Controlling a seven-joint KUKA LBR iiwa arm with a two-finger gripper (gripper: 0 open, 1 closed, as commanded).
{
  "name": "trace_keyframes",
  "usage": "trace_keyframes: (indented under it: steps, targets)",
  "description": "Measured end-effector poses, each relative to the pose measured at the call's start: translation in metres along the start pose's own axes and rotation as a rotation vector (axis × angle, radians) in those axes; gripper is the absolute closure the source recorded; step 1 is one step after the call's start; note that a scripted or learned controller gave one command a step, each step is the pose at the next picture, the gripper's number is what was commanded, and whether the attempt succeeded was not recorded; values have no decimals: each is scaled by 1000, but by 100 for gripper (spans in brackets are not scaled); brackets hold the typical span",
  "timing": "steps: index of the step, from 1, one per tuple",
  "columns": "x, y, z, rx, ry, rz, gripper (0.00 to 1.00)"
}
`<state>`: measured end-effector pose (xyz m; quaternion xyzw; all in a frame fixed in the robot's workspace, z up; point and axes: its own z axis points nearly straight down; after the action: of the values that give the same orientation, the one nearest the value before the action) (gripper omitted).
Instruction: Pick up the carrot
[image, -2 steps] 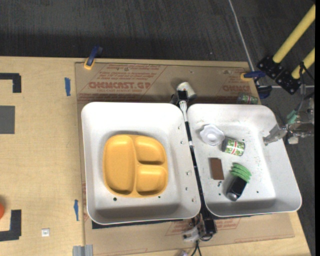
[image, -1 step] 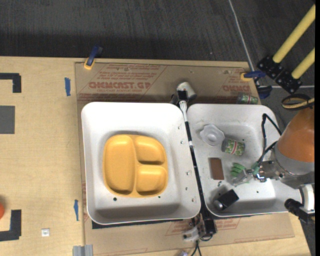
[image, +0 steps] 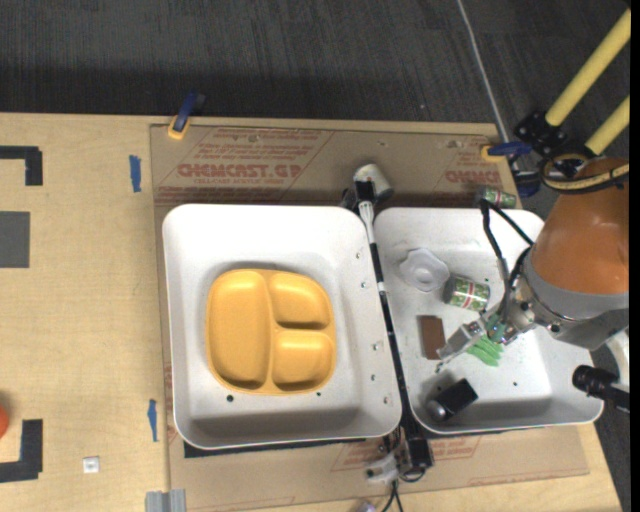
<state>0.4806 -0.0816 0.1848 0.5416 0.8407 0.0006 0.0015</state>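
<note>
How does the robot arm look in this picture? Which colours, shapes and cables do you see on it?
The arm is thick and rounded, with a wide orange band above a grey wrist section. A black cable runs along it toward the wrist. The gripper is small, with thin metallic fingers, and a green part sits just behind them. A black knob-like piece sticks out below the grey section.

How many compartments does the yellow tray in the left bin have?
3. The yellow tray has one long compartment down its left side, and two smaller ones on its right, one above the other. It lies in the left bin.
</note>
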Motion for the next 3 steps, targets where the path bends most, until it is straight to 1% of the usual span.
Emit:
trace_keyframes:
  steps: [1,2,3]
  targets:
    - [-1,1,-10,-4,-3,1,100]
    - [46,21,-47,1,0,480,100]
    - [87,39,-48,2,1,692,100]
